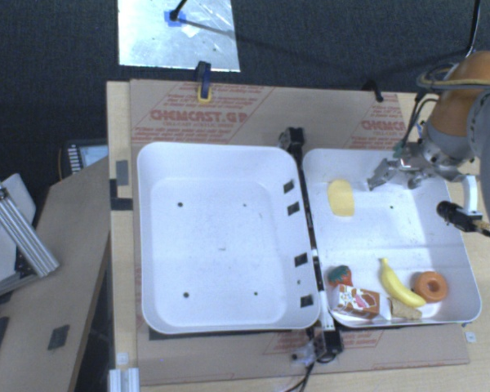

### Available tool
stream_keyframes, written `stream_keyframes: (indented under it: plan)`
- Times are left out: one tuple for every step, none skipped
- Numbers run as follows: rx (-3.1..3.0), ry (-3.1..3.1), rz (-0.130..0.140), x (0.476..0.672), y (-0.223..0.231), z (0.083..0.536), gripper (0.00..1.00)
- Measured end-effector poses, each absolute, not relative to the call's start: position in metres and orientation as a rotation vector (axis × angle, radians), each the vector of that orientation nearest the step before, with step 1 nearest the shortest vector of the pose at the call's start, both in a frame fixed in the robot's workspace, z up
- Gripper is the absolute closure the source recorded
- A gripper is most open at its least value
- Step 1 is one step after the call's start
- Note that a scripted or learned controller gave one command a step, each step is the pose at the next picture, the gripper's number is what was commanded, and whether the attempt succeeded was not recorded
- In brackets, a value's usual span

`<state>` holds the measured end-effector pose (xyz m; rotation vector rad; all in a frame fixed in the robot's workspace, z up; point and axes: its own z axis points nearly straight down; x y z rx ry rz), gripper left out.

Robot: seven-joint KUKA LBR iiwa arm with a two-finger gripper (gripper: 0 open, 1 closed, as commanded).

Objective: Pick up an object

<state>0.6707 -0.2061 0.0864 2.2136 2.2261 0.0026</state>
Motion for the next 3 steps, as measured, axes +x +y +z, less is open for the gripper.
stream_keyframes:
  plan:
    - [2.207, 2.225, 0.005, 0.671, -0.206, 0.098, 1.00]
    - [2.214, 2.230, 0.001, 0.660, -0.160, 0.085, 1.00]
    - [2.211, 2.233, 0.003, 0.644, -0.078, 0.085, 1.00]
